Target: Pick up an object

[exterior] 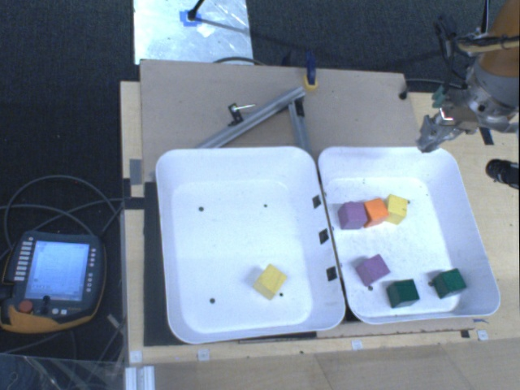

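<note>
Camera view. I have the claw [431, 134] at the upper right, above the far rim of the right bin [463, 218], well apart from every block. Its tip is small and blurred, so I cannot tell its state, and I see nothing carried in it.

Candidate objects, right bin: a purple cube [353, 215], an orange cube [376, 211] and a yellow cube [396, 208] lie in a row, each touching the next. I judge this cluster a poor first target, since neighbours block side access. A second purple cube [372, 268] lies nearer the front, with two dark green cubes [402, 292] [448, 283] close to the front wall; the wall may hinder an approach there.

Left bin [236, 169]: one yellow block [270, 281] lies alone, tilted relative to the bin walls, clear on all sides. I judge it the easiest grasp, though farthest from the arm.

The task is not yet begun. On the tabletop [357, 96] behind the bins lies a metal bar [252, 120]. A teach pendant [53, 279] rests at far left; no text or brand is legible anywhere.
</note>
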